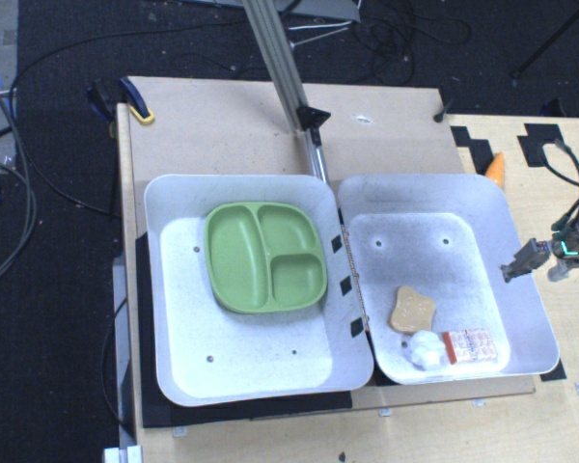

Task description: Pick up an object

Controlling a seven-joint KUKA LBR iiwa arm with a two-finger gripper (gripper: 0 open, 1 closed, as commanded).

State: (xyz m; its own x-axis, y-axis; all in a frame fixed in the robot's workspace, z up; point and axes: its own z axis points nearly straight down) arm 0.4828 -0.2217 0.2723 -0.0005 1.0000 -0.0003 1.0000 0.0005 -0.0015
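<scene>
In the right bin point(482, 210) lie three small objects near its front: a tan bread-shaped piece point(411, 310), a white crumpled lump point(426, 350) just in front of it, and a small red-and-white packet point(471, 345) to the lump's right. The gripper point(536, 258) is at the right bin's right edge, well to the right of these objects and apart from them. Nothing shows between its fingers.
The left bin point(174, 345) holds a green divided plate point(266, 257) toward its back. A grey pole point(282, 61) slants in from the top down to the gap between the bins. An orange object point(496, 168) lies on the bench behind the right bin.
</scene>
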